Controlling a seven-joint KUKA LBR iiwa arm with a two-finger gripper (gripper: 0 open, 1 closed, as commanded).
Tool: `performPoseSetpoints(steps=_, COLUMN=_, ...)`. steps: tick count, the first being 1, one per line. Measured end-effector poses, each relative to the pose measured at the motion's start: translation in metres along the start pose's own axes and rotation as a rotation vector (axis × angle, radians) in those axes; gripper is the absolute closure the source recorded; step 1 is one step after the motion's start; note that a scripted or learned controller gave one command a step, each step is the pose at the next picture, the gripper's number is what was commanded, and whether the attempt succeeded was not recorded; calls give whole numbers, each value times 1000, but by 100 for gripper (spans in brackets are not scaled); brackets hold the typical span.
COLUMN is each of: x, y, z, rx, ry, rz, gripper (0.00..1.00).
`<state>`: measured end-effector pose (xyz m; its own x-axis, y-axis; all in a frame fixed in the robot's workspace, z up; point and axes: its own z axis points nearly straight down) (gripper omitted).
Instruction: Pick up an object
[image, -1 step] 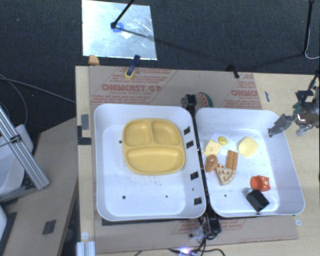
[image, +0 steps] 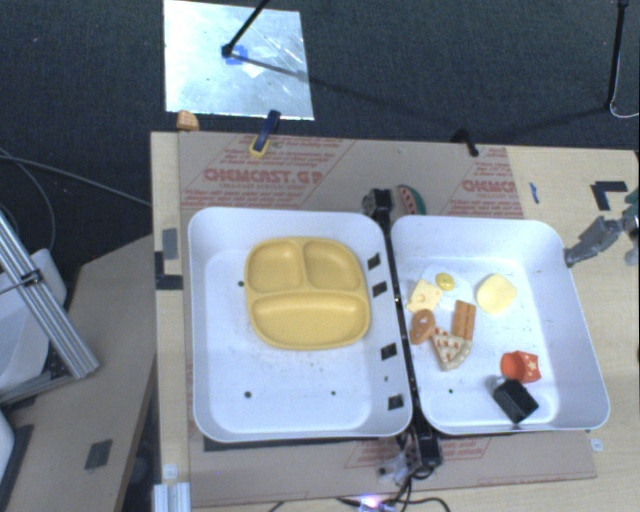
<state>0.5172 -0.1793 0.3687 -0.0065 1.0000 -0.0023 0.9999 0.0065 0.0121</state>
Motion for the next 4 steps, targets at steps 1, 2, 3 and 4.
performPoseSetpoints(steps=1, x=-29, y=-33, z=56, rx=13, ry=2, rz=8, gripper=0)
performPoseSetpoints(steps=2, x=-25, y=-36, z=234, rx=24, ry=7, rz=6, gripper=0)
performPoseSetpoints(steps=3, x=63, y=38, z=287, rx=7, ry=4, rz=-7, gripper=0)
performPoseSetpoints(steps=4, x=79, y=40, z=260, rx=9, ry=3, rz=0, gripper=0)
